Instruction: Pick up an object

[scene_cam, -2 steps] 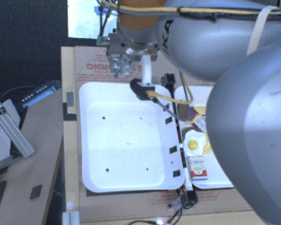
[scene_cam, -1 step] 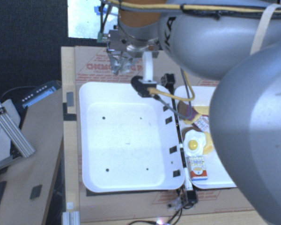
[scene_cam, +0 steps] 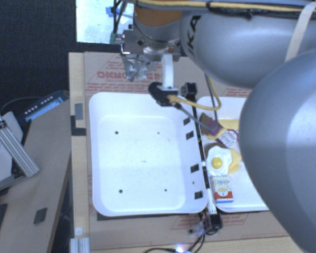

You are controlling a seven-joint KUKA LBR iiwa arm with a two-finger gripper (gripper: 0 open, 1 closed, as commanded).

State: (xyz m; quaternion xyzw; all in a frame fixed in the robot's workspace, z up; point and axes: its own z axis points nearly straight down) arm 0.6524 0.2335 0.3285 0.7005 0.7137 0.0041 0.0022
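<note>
My gripper hangs over the cardboard just beyond the far rim of the left bin, near the top of the camera view. Nothing shows in it. The objects lie in the right bin, mostly hidden under my grey arm. A toy fried egg sits by the divider. A small red and white box lies in front of it. Behind the egg are a round pink-rimmed packet, a yellow piece and a brown and purple item.
A black cable mount and a yellow cable run over the far end of the divider between the bins. Black clips line that divider. An aluminium rail and a black handset lie off the bench at left.
</note>
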